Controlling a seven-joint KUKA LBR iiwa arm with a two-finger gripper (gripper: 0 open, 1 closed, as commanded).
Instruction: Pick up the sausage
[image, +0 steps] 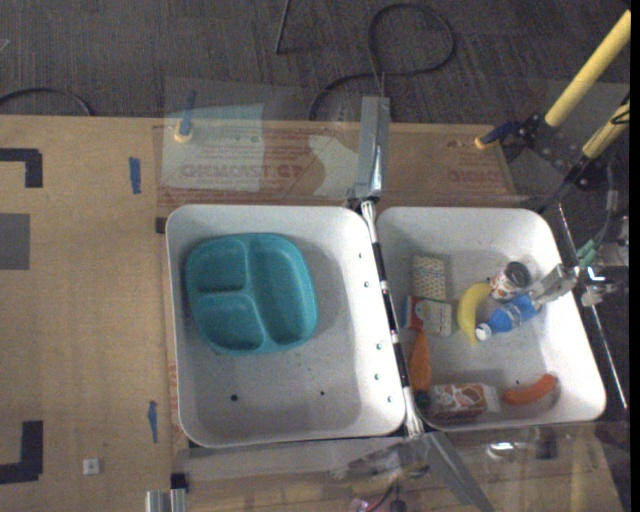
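The sausage (529, 390) is lying near the front right corner of the right bin (570, 245), beside a small carton (462, 399). A banana (471, 309) and blue bottle (508, 315) are resting further back. A teal divided plate (250, 291) is sitting in the left bin (200, 225).

One camera sits high above the worktop (80, 300) and looks down at a slight slant, its top edge reaching past the far side to dark floor (150, 50) and loose cables. It stands far enough back to take in both white bins whole: the left bin (200, 400) fills the middle of the frame, the right bin (570, 370) lies toward the right edge. Bare worktop spreads across the left third. The near bench edge runs along the bottom.
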